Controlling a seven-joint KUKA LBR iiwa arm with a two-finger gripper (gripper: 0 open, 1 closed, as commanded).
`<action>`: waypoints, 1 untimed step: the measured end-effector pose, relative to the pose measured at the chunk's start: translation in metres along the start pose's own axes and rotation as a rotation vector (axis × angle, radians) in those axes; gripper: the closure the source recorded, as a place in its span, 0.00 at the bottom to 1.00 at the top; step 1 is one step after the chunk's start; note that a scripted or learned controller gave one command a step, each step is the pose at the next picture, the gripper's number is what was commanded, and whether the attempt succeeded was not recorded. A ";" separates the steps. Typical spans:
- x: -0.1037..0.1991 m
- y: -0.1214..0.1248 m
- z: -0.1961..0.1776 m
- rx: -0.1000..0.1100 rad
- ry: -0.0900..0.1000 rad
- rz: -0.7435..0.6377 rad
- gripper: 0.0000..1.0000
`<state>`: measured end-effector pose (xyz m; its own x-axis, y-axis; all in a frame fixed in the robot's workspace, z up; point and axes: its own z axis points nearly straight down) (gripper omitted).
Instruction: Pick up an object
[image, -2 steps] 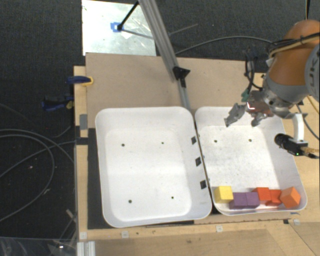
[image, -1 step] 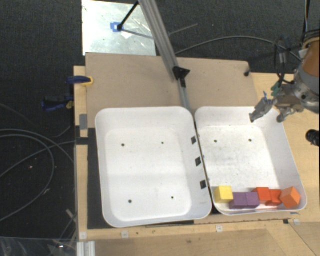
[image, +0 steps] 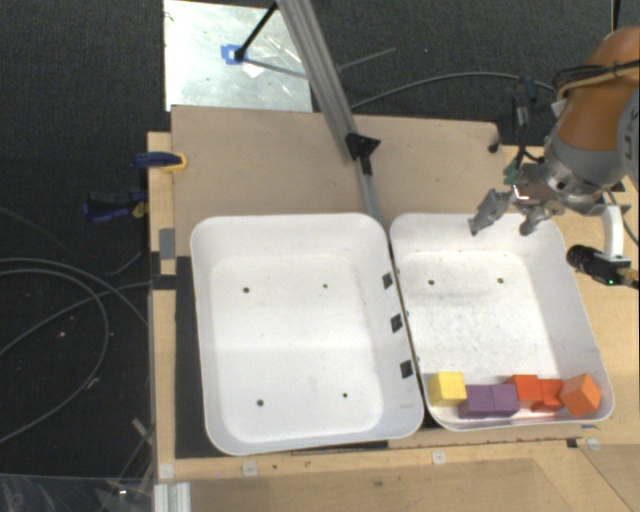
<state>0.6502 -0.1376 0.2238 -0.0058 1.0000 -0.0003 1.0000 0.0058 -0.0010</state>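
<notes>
Brown benchtop carries two white bins, and over the right bin's (image: 570, 290) far rim you see the gripper (image: 508, 213) with fingers spread and empty, while the blocks, yellow block (image: 447, 387) included, line that bin's near wall, well apart from it.

The arm (image: 600, 110) is cut off by the right and top edges behind the gripper (image: 508, 214). Far below the gripper, the red block (image: 545, 398) is partly hidden behind the orange block (image: 527, 386)
</notes>
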 end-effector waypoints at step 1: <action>0.040 0.011 -0.027 -0.006 0.000 -0.004 0.00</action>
<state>0.6611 -0.0977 0.2507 -0.0098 1.0000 -0.0004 0.9999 0.0098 0.0052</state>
